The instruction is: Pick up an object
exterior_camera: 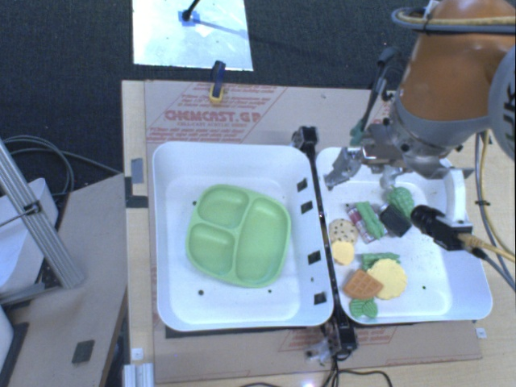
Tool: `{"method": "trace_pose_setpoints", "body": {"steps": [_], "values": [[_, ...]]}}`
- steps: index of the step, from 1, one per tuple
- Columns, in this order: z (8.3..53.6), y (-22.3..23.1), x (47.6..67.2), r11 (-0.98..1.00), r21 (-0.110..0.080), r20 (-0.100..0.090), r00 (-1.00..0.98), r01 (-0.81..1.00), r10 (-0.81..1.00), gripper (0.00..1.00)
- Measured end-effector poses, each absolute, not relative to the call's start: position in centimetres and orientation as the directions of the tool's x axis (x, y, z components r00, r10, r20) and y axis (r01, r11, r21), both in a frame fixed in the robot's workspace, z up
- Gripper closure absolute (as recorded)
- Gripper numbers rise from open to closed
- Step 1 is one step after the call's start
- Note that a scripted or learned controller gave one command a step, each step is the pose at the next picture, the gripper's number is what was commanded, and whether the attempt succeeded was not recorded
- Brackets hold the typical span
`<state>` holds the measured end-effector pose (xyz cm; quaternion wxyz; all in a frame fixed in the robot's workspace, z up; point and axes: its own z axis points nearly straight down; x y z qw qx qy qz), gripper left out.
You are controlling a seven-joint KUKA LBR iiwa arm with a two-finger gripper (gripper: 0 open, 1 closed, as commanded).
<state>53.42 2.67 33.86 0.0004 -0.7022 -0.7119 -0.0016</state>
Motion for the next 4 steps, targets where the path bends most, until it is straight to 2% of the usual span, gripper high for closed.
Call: {"method": "trace_pose_setpoints", "body": {"steps": [1,2,3,4], "values": [[25.8,8.7,53.3,0.010,-0.006,0.002,-0.010,1.000,1.000,0.00],[20.1,16.3,52.8,0.011,-0.005,0.002,-0.011,1.000,1.000,0.00],[52.3,16.1,67.0,0.005,0.023,0.003,-0.005,1.000,1.000,0.00],[53.6,23.9,66.8,0.010,0.005,0.004,-0.010,1.000,1.000,0.00]]}}
